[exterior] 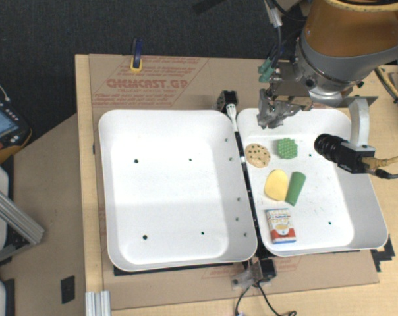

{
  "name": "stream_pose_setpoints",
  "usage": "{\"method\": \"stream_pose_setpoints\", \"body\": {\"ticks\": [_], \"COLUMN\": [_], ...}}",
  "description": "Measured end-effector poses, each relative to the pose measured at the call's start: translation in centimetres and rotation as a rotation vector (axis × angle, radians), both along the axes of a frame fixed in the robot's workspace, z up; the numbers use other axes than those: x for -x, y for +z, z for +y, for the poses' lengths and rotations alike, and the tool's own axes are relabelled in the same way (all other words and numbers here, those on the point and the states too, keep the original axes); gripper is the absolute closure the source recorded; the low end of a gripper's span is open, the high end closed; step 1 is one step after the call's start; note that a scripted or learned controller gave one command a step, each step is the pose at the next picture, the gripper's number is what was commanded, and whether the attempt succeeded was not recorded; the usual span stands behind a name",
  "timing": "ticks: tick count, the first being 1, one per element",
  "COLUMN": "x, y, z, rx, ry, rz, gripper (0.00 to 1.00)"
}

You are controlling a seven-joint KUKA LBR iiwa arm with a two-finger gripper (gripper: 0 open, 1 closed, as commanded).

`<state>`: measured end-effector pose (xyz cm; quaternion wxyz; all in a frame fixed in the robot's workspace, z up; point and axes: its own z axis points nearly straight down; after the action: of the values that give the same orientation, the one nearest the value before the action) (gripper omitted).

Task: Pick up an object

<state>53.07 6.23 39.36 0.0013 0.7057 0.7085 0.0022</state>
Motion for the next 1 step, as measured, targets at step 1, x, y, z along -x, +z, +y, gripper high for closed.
{"method": "stream_pose_setpoints", "body": {"ticks": [1], "x": [5.26], "y": [4.71], "z": [4.98], "rx": [-0.003], "ry": [0.004], "rz": [-0.001], "gripper": [1.0]}}
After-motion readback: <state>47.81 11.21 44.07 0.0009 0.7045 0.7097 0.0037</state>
